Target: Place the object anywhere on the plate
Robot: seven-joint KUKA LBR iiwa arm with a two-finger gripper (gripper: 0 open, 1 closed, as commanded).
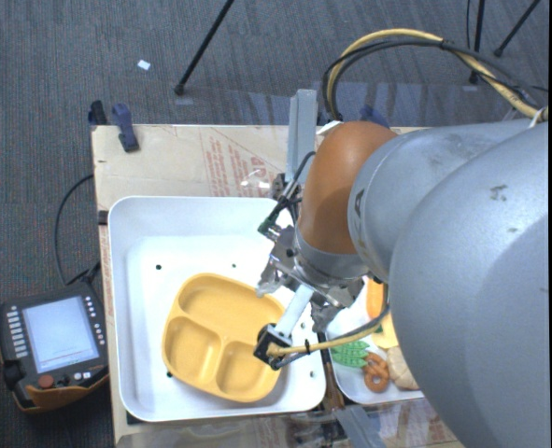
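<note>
Yellow three-compartment plate [197, 345] flat in left bin [137, 278].

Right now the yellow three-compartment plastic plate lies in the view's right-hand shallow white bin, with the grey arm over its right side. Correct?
Not quite. The camera view shows the yellow three-compartment plastic plate in the left-hand white bin, not the right-hand one. The grey arm is indeed over the plate's right side.

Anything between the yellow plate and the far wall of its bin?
No. In the camera view, the stretch from the plate to the left bin's far wall is bare white floor, save a tiny dark speck.
</note>
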